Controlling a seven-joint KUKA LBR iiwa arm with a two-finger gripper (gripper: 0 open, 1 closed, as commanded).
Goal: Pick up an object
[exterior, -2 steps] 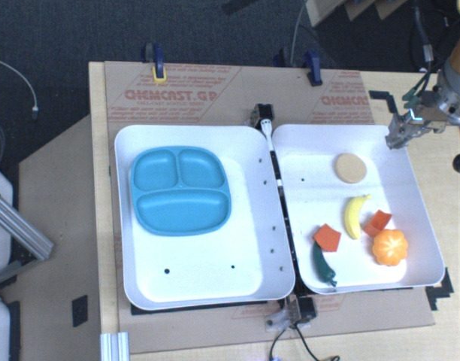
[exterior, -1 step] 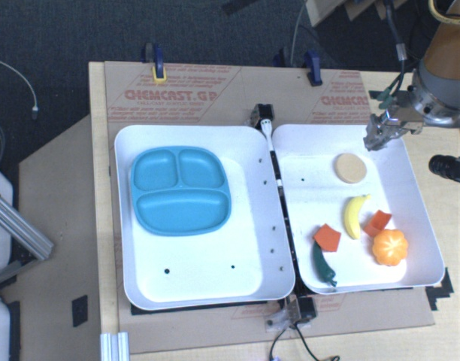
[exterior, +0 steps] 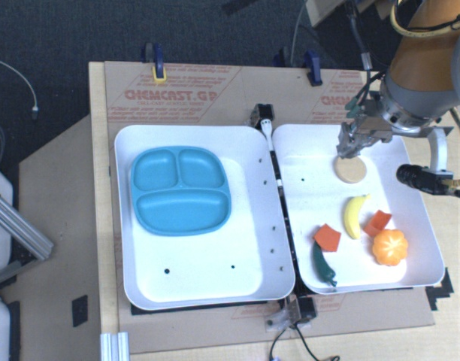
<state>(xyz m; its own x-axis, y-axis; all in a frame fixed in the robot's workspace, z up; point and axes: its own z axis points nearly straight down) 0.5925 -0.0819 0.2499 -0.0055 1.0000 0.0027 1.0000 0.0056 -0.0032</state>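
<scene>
- My fingers [exterior: 352, 150] hang low over the right bin [exterior: 305, 201], at the upper edge of a tan round cookie [exterior: 351, 171]; I cannot tell whether they are apart or together.
- Below it lie a banana [exterior: 355, 215], two red blocks [exterior: 328, 238] and an orange [exterior: 389, 247].
- A blue divided plate [exterior: 181, 190] sits in the left bin [exterior: 200, 277].

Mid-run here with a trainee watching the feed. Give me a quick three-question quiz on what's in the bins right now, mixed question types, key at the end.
1. True or false: the blue divided plate lies in the same bin as the banana.
2. Which item is the gripper directly above? A) the orange B) the round tan disc C) the green pepper
3. Fill in: two red blocks lie on either side of the ____.

Key
1. False: the plate is in the left bin, the banana in the right bin.
2. B
3. banana
</scene>
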